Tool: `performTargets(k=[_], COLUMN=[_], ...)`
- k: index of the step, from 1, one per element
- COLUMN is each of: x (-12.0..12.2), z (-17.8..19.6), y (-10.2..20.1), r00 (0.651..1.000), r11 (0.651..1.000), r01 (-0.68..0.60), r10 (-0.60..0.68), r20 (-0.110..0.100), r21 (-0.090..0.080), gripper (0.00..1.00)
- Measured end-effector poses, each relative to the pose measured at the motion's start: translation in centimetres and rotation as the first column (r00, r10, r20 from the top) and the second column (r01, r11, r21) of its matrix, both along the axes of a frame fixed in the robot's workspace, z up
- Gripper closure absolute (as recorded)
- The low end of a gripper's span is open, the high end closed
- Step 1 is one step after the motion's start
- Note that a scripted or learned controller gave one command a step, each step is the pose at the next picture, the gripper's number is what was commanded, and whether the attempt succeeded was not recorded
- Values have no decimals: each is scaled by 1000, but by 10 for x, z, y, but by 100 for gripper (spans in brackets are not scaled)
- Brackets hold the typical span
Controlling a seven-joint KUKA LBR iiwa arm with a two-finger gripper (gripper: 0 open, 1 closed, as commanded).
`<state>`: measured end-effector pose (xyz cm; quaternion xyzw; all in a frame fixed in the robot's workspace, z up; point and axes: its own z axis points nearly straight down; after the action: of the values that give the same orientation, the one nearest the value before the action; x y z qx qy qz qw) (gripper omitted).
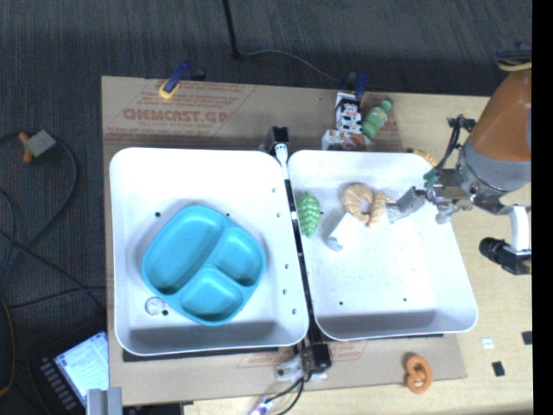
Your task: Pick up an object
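Three loose things lie in the right bin: a tan pastry, a green lump against the wall between the bins, and a small white block between the two. None of them is lifted yet, so as I read it the pick is not done; at best I'm in the approach.

My gripper sits low at the right bin's upper right, reaching in from the arm, with its tip just beside the pastry's right end, perhaps touching it. I cannot tell from up here whether the jaws are parted or closed, and nothing shows between them, so I won't call it a hold.

I take the pastry for the likely target, being nearest. It looks like a toy croissant: curled, ridged, pale brown with a lighter top, lying flat on the bin floor near the upper middle. Its rounded, knobbly shape could roll or slip out if I close on the end, not across the body.

What's left, I'd judge: settle over it, close, and raise it clear.

The left bin holds a blue divided tray. An orange ring lies on the counter below the right bin.
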<state>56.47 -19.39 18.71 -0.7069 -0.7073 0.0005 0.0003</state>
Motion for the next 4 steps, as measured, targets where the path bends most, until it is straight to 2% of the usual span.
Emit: performTargets(k=[1, 2, 3, 4], x=[56, 56, 104, 104], z=[-90, -79, -35, -2], y=[-20, -24, 72, 172], r00=[1000, 1000, 1000, 1000], r11=[1000, 1000, 1000, 1000], r01=[-6, -6, -2, -3], r10=[6, 6, 2, 3], r20=[0, 1, 3, 2], r21=[13, 2, 1, 1], gripper=[0, 100, 100, 100])
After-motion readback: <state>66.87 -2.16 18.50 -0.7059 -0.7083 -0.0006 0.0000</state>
